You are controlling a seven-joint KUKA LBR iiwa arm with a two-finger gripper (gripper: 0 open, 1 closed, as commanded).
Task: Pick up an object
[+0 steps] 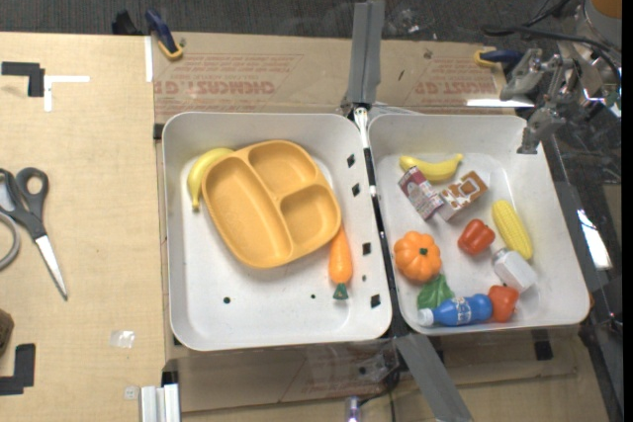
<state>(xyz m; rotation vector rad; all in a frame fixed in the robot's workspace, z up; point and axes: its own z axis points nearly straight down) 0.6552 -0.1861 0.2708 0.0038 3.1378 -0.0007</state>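
- Camera view — the grey metal gripper [546, 104] hangs at the upper right, just outside the back right corner of the right-hand shallow white bin [566, 212]; nothing sits between its jaws, and whether they are spread or pressed together I cannot tell.
- No object is picked yet. The likely candidates lie in the right-hand bin: a small yellow toy banana [432, 166] near its back wall, a yellow toy corn cob [511, 227] toward the gripper's side, a red toy pepper [476, 235] just beside the corn cob, and an orange toy pumpkin [418, 255] further from the gripper, toward the divider.
- To do the step well, I judge the corn cob the best target — it lies nearest the gripper with bare bin floor around most of it; the jaws should close across its short width, coming straight down.
- The cluster at the front of that bin — a blue plastic bottle [459, 310] touching other small items — looks risky, since the jaws could knock its neighbours.
- Hard to make out: the gripper merges with cables and metalwork, so its fingertips are unclear; the arm is cut off by the frame's right side.
- In the left-hand white bin [188, 301], a yellow-orange divided plastic plate [269, 202] covers part of a second yellow banana [203, 171].
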